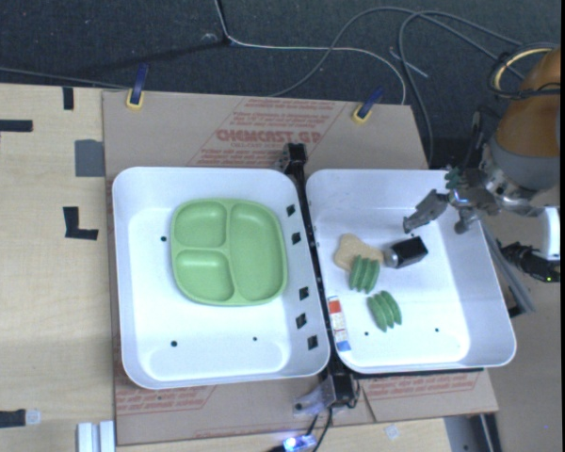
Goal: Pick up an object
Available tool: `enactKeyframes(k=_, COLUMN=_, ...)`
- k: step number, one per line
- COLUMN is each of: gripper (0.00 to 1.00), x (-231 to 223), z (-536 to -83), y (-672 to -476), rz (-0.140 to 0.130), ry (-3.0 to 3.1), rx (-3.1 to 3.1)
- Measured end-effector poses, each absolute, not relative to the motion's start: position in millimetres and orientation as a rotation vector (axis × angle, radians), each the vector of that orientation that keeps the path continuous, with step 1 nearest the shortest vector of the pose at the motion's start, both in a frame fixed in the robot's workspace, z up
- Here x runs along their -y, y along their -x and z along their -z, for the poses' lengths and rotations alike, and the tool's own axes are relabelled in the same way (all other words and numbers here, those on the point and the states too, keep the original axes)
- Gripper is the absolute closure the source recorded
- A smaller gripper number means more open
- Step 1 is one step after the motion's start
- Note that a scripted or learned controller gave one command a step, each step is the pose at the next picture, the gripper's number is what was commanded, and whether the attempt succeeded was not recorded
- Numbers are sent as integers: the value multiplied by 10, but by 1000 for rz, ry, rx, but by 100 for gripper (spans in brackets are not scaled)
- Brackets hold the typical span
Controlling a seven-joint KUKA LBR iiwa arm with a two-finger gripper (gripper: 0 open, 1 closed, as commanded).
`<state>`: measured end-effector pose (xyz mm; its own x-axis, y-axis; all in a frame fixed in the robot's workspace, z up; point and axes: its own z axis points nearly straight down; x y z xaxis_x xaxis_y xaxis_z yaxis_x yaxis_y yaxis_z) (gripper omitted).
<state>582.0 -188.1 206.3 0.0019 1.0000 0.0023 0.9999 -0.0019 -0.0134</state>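
In the right bin (471,328) lie a tan lump (350,248), a green ridged piece (364,274) touching it, a second green piece (384,309) and a small black block (407,251). A thin red-and-white stick (336,321) rests against that bin's left wall. My gripper (438,221) hangs over the bin's upper right part, just above and right of the black block. Its fingers are spread open and hold nothing. One grey finger (420,215) points down-left toward the block.
The left bin (141,252) holds a green divided plate (230,250). Black clips line the ridge where the two bins meet. Cables trail across the dark floor behind the bench. The arm's orange band (527,125) sits beyond the right bin's far corner.
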Motion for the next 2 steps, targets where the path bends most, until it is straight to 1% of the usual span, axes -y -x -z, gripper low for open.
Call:
enactKeyframes(k=1, gripper=0, x=1880, z=-2129, y=-5849, rz=-2, ry=2220, rx=2222)
enactKeyframes(k=2, gripper=0, x=1946, z=-1664, y=-5841, rz=-7, ry=2218, rx=2219)
